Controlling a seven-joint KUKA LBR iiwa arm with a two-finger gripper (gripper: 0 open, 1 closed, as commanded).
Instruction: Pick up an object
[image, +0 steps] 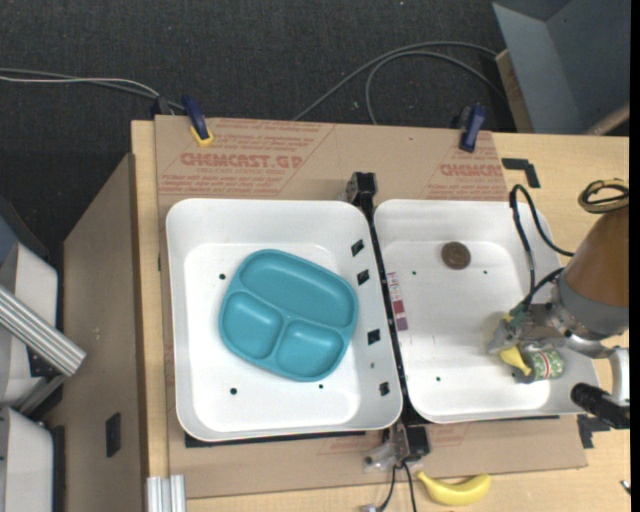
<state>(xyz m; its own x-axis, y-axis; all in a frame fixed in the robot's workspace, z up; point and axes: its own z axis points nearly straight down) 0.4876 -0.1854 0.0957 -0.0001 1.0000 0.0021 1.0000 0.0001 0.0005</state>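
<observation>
A small cluster of objects, a yellow piece and a green-and-white can-like item (535, 361), lies in the right white bin (440, 395) near its right edge, toward the front corner. The gripper (527, 330) sits directly over the cluster, touching or nearly so; whether its jaws are clenched or released cannot be told. A brown disc (456, 256) rests near the bin's back edge. A teal divided plate (288, 314) fills the left bin's (200, 400) middle.

We look down on a tan desk (110, 300) topped with a brown board (330, 150) printed with red lettering and held by a blue-and-yellow clamp (197, 120) and a blue clamp (471, 128). Behind it lies dark grey carpet (300, 50) crossed by thin cables (420, 65). A metal rail (35, 325) slants at left.
</observation>
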